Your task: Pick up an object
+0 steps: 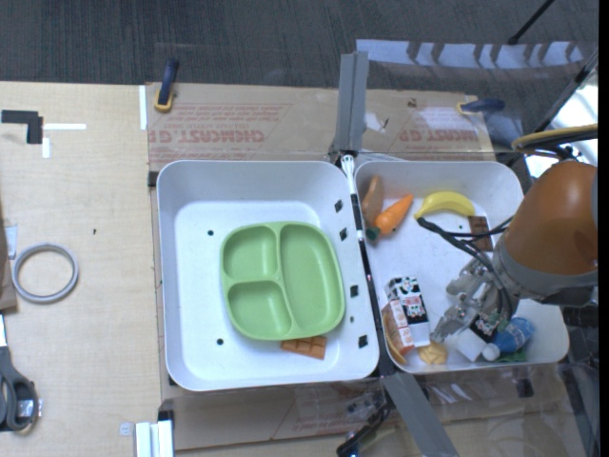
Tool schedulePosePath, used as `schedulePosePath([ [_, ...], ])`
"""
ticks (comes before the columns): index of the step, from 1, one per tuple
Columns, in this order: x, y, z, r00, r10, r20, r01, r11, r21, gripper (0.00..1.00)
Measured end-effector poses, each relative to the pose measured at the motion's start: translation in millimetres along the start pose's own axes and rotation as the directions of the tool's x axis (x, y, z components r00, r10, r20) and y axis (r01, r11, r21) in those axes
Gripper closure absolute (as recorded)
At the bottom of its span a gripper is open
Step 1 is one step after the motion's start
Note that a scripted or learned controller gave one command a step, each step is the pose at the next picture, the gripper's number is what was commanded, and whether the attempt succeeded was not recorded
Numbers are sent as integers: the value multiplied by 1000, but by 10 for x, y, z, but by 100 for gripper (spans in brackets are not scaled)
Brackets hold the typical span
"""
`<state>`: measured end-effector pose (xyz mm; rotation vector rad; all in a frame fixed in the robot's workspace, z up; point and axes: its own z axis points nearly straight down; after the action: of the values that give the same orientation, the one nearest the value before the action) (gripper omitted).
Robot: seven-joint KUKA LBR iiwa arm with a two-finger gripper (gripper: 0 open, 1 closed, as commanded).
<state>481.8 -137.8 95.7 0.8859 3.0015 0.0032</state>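
Closest to the camera, in the near corner of the right bin (504, 181), there's a little pile of stuff — a white bottle with a blue cap (481, 347), something blue (519, 336) beside it, and a small yellowish bit (433, 354) by the front wall. The gripper (457, 318) is right down over that pile, its metal tip low and next to the bottle, but I honestly can't tell how far apart it's spread or whether it's got hold of anything; it's too cluttered there. Just left of it stands a small cow-print carton (406, 300) with an orange packet (395, 326) leaning against it. Farther back in the same bin are a banana (445, 204), a carrot (393, 214) and a brown piece (371, 194). The left bin (190, 255) has a green divided plate (283, 280) with an orange waffle-like piece (306, 347) at its near edge — and a tape roll (42, 272) sits out on the bench.
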Motion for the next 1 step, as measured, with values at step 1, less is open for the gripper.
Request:
schedulePosePath([
  [1, -912, 254, 46, 984, 177, -7, -177, 984, 7, 0],
])
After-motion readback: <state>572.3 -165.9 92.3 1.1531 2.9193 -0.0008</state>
